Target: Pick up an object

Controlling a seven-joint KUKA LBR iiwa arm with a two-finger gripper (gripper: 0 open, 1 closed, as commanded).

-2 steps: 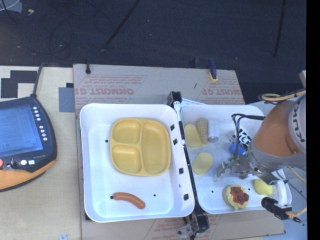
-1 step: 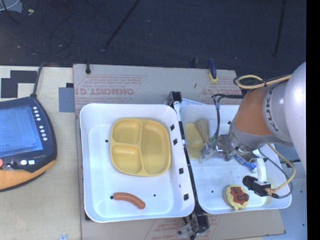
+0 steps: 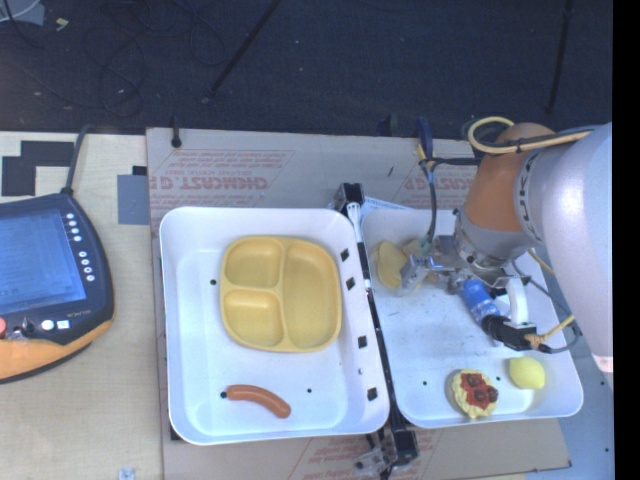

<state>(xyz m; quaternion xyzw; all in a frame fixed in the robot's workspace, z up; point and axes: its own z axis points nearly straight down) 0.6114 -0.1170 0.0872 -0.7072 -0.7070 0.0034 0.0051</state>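
**Arm low over the right bin, beside a pale yellow piece**

From where I stood, the gripper (image 3: 420,268) had reached into the upper left part of the right bin (image 3: 430,368), its metal tip right against a pale yellow object (image 3: 389,262) lying near the divider. Whether the fingers were spread or closed I could not tell; the wrist and cabling hid them, and nothing was plainly seen between them. The pale yellow object rested on the bin floor, touching or just beside the tip.

Lower in the same bin lay a small toy pizza (image 3: 474,392) and, just beside it to the right, a yellow lemon (image 3: 527,372), both well apart from the gripper. In the left bin (image 3: 190,368) sat a yellow divided plate (image 3: 280,293), with a hot dog sausage (image 3: 258,399) below it. A teach pendant (image 3: 45,278) lay on the worktop at far left.
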